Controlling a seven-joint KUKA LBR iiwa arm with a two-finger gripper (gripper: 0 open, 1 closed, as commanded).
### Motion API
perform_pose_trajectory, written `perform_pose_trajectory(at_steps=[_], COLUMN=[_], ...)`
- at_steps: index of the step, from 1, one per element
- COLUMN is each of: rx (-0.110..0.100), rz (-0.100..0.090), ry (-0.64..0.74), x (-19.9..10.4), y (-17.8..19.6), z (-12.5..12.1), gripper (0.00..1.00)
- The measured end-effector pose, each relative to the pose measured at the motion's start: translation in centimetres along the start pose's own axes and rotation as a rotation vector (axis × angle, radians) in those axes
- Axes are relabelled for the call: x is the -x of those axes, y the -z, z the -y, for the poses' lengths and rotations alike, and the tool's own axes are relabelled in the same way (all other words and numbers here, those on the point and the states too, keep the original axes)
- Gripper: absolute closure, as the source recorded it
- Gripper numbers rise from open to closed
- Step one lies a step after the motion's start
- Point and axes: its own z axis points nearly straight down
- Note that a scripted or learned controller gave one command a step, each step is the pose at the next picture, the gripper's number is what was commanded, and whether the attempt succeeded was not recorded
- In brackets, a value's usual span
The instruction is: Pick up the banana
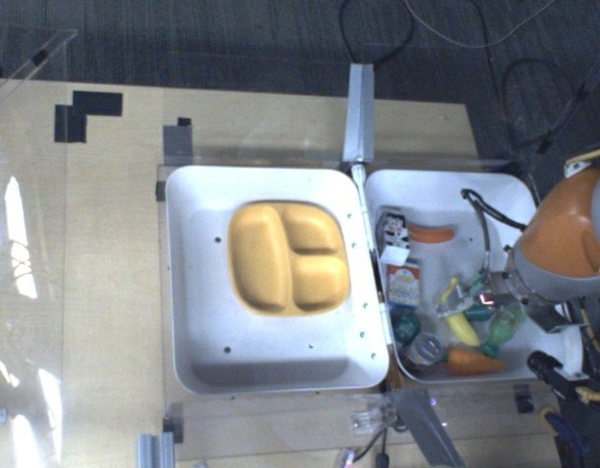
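Observation:
The banana is small and yellow and lies in the right bin, near that bin's front. My gripper reaches in from the right and hangs just above the banana's upper end, low among the objects. The grey arm with its orange band covers the bin's right side. Nothing can be made out held in the gripper.
Around the banana lie an orange carrot, a green item, a metal can, a small carton and a red sausage. The left bin holds a yellow divided tray.

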Motion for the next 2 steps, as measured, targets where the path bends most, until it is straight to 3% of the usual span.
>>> perform_pose_trajectory(at_steps=[1, 2], rx=[-0.010, -0.010], rz=[0.003, 0.002], ry=[-0.306, -0.237], x=[-5.4, -13.8], y=[9.6, 16.2], z=[-0.1, -0.9], gripper=[1.00, 1.00])
